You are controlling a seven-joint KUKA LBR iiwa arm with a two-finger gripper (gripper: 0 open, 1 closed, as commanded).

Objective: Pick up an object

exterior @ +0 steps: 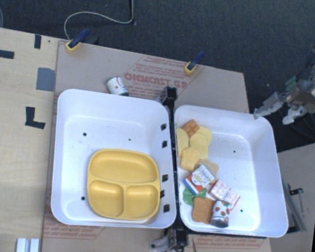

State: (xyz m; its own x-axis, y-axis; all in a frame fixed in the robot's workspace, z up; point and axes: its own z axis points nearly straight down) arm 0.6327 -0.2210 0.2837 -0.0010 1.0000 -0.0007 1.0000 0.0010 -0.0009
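The tool (275,109) hangs open and holding nothing, just beyond the right white plastic bin's (273,166) far right corner. A heap of small toy food pieces (202,177) lies against that bin's left wall.

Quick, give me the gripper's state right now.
Gripper: open, holding nothing, hanging outside the right bin's upper right corner.

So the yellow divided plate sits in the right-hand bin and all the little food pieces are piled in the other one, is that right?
Not quite. The camera view shows the yellow divided plate in the left-hand bin, not the right. The little food pieces are indeed piled in the other one, the right-hand bin, against its left wall.
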